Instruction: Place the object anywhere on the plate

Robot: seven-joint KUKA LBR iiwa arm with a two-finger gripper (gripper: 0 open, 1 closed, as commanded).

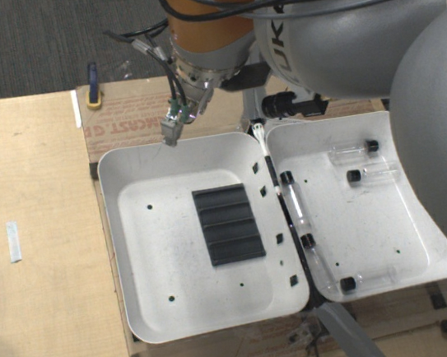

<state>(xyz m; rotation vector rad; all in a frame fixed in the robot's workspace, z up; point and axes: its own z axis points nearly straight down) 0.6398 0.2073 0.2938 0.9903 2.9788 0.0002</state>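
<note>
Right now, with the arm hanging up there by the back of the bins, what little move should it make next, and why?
Probably swing toward the right bin, over a clear tube. The end effector hangs at the far rim of the left bin, while the tubes lie in the right bin, none on the black plate.

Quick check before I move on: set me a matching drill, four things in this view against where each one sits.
Things:
1. black ridged plate
2. tool
3. clear vials with black caps
4. blue-handled clamp

Places:
A. right bin
B. above the left bin's far rim
C. on the cardboard's far edge
D. middle of the left bin

Pairs: 1-D, 2-B, 3-A, 4-C
</note>
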